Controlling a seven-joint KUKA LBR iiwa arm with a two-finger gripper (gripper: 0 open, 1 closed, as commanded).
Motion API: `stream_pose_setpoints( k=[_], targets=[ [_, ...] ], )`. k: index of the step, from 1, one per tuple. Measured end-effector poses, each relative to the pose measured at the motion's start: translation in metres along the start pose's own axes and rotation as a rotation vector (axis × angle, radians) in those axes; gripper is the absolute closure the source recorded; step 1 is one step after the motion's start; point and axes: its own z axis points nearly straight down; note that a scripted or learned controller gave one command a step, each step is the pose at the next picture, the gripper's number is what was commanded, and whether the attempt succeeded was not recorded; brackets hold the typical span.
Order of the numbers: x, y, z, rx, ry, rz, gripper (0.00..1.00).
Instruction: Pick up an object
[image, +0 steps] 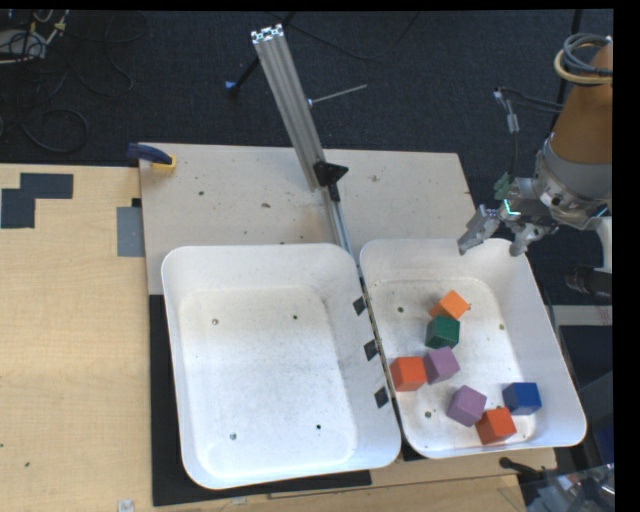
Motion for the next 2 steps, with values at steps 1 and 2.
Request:
stream_pose_setpoints(
  k=[1, 2],
  targets=[
    [0.000, 0.001, -0.003, -0.004, -0.002, -0.002, 0.00],
    [0.003, 0.005, 0.061, 0.002, 0.000, -0.003, 0.00]
  ],
)
